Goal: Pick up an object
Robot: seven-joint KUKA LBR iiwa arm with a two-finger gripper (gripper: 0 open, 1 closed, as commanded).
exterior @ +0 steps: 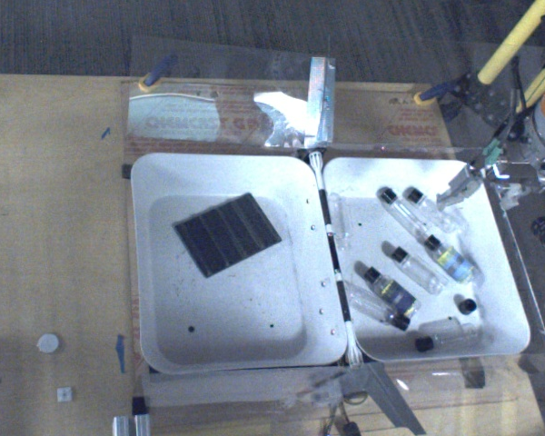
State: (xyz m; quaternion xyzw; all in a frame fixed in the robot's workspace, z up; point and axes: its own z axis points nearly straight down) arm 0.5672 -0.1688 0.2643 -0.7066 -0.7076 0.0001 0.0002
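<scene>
- A capped vial (433, 342) lay at the right bin's (513, 309) lower edge, more vials (389, 291) above.
- The gripper (458, 189) hung at the bin's upper right, finger state unreadable, nothing visibly grasped.
- Picking remained undone.

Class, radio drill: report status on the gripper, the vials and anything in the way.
Gripper low over right bin's far corner, nothing seen in it. Vials scattered loose in right bin, nearest beside the fingertips. Dark pad in left bin, out of the way.
</scene>
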